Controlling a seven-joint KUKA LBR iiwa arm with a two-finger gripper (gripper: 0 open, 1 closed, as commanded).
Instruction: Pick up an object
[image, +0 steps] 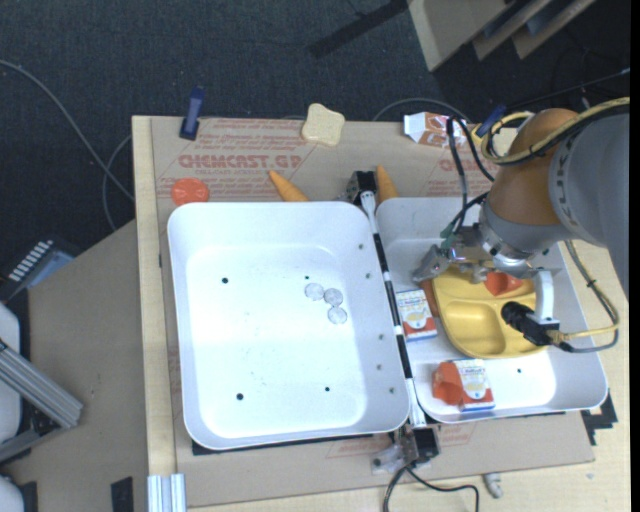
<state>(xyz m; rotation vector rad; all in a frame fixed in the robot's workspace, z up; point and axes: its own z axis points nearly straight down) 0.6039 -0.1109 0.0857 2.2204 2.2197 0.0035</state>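
My gripper (452, 256) is low in the right bin (575, 375), near its upper left part, just above the top edge of a yellow curved object (478, 322). A small orange piece (500, 284) lies right of the gripper, against the yellow object. A small red and white carton (413, 312) rests by the bin's left wall, and an orange and white carton (463, 386) lies near the front. The arm's orange band (525, 170) and grey body cover the bin's far right corner.
The left bin (200, 380) holds three small clear discs (326, 301). Behind the bins on the cardboard lie a bread-shaped toy (322, 123), a blue item (191, 112), an orange disc (189, 190), a carrot piece (288, 186) and a white packet (425, 127). Cables hang by the arm.
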